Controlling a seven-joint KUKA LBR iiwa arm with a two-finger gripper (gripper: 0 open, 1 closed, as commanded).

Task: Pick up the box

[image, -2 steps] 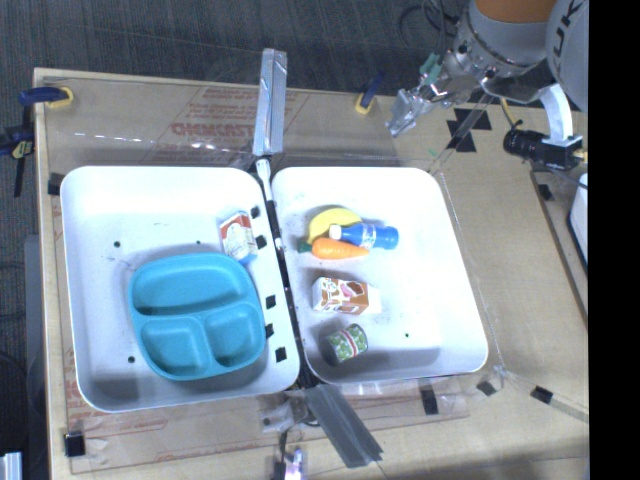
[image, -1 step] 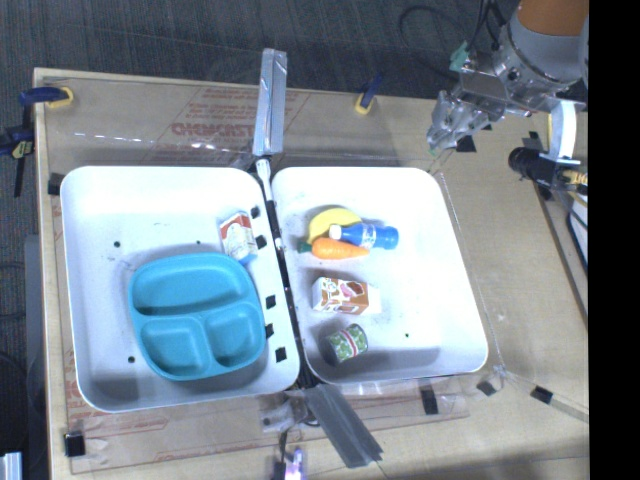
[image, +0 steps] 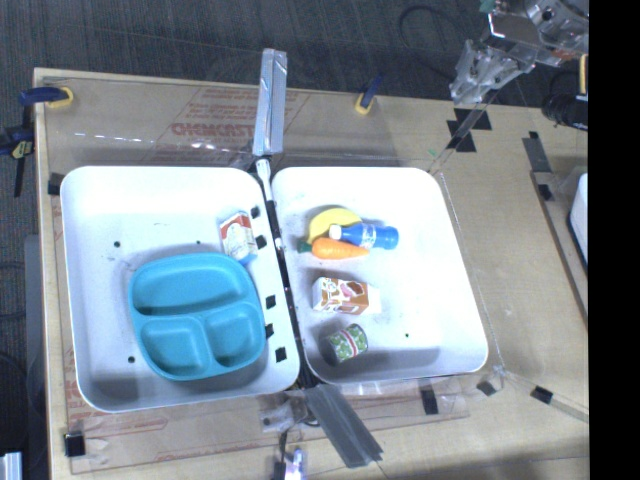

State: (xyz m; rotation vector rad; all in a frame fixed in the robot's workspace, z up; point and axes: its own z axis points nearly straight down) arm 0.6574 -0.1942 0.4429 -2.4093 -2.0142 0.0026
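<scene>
I see the gripper [image: 478, 80] up beyond the right bin [image: 455, 268], well clear of it; the box [image: 342, 295] lies mid-bin, just above the can [image: 347, 342]; I fear a descent clipping that can

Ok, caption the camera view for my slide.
Claw above the bench's far right corner; box in right bin, blue tray in left bin.

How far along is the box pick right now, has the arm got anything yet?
Nothing looks done. The small brown-and-white carton box lies in the right white bin, between the orange carrot and the green can. The gripper is above the bench's far right corner, outside both bins, with nothing visible in it. Left: the approach, grasp and lift.
</scene>
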